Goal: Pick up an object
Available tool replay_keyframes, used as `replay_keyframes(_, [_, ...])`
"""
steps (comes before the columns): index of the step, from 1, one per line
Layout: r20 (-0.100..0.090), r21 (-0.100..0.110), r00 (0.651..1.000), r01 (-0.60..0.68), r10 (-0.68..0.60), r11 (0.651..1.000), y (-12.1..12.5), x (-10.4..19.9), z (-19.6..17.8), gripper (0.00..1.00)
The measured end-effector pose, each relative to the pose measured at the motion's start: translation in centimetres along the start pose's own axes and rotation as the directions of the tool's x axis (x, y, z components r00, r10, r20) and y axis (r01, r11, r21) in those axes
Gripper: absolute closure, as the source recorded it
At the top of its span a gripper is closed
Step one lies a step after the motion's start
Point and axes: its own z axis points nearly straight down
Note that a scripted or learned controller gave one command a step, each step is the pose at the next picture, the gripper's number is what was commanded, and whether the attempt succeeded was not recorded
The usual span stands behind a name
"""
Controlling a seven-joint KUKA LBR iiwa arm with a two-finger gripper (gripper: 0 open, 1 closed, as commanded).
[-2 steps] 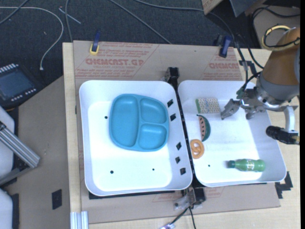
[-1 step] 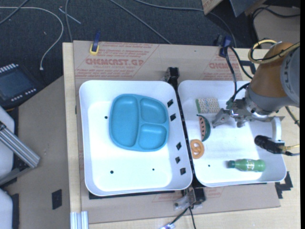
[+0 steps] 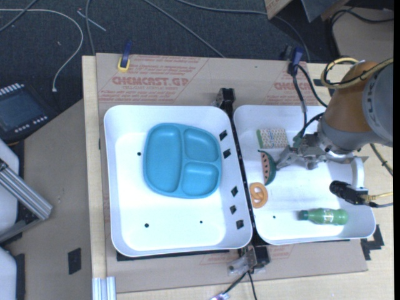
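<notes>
Gripper [image 3: 289, 159] low in right bin [image 3: 350, 230], beside watermelon slice [image 3: 269, 167]; finger state can't tell. Pretzel [image 3: 259, 194], green bottle [image 3: 323, 215] nearby. Blue divided plate [image 3: 182, 160] in left bin [image 3: 125, 186].

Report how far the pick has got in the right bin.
Done: the gripper has been brought low into the right bin, beside the watermelon slice and below the speckled sponge. In hand: nothing shows between its fingers. Left: closing on an object and lifting it; the pretzel and green bottle lie untouched, and the blue divided plate sits in the left bin.
</notes>
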Motion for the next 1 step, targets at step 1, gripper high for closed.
replay_keyframes(1, [0.0, -0.004, 1.0, 0.0, 0.0, 1.0, 0.12, 0.0, -1.23, 1.0])
